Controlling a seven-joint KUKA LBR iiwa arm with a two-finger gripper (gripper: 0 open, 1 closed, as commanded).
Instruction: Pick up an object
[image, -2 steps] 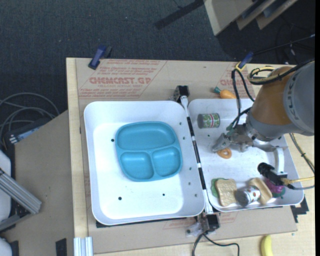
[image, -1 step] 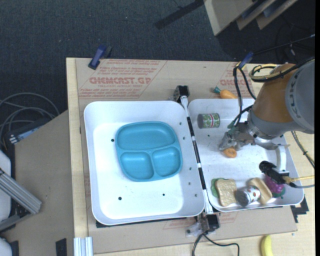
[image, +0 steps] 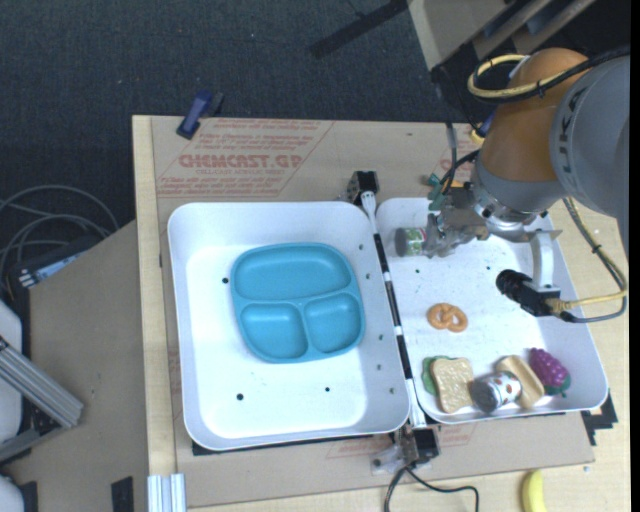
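Gripper (image: 437, 240) low in the right bin's (image: 590, 345) far left corner, finger state impossible to tell, small green-grey can (image: 408, 241) lying just beside it, pretzel (image: 447, 318) mid-bin, sandwich (image: 451, 383), tin (image: 493, 391) and grapes (image: 549, 369) along the near edge, blue divided plate (image: 296, 301) in the left bin (image: 200, 350)

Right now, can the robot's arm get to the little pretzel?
Probably yes. The pretzel lies by itself on the bare floor of the right bin, with nothing on top of it. The gripper is in the same bin, further up near a small can.
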